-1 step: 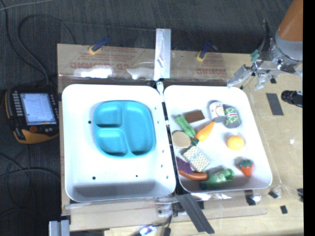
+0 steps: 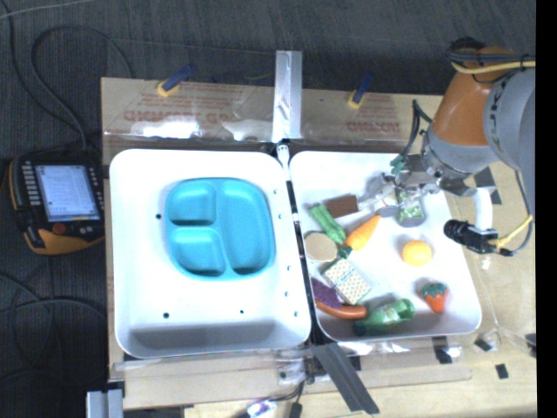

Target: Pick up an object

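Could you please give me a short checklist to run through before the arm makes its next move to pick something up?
1. Objects available in the right bin: ok; carrot, lemon, strawberry and green bottle lie there.
2. Pincer over the right bin: ok, near its upper edge.
3. Pincer free of any object: cannot tell; something greenish sits at its tip.
4. An isolated target: ok; the lemon lies apart from its neighbours.
5. Left bin contents known: ok; it holds a blue tray.
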Available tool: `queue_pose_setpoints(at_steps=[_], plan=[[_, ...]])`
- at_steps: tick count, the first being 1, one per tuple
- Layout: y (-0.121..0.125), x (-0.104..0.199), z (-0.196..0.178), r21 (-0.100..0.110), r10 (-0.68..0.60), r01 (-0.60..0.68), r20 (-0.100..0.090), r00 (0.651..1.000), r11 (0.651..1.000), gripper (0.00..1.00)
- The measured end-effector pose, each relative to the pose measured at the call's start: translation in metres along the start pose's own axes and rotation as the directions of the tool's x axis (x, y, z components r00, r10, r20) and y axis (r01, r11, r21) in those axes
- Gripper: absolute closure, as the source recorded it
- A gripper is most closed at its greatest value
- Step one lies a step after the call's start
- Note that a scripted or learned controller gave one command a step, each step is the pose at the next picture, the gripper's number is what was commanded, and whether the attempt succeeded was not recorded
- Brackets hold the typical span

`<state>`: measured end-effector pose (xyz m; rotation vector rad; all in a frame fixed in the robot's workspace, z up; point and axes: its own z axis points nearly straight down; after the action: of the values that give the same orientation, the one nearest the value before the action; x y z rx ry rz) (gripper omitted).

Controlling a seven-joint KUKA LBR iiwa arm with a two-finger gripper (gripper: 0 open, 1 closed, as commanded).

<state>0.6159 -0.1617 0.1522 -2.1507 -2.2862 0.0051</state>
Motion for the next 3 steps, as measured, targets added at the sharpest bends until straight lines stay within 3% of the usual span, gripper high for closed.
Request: queue_pose_setpoints(at_steps=[1, 2, 3], plan=[[0.041, -0.013, -0.041, -0.003, 0.094, -0.094, 0.001, 0.996, 0.996, 0.00], [-0.002, 0.001, 0.044, -0.001, -0.218, 0.218, 0.000, 0.976, 0.976, 0.00], [-0.030, 0.030, 0.062, -0.014, -0.235, 0.235, 0.011, 0.972, 0.972, 0.00]])
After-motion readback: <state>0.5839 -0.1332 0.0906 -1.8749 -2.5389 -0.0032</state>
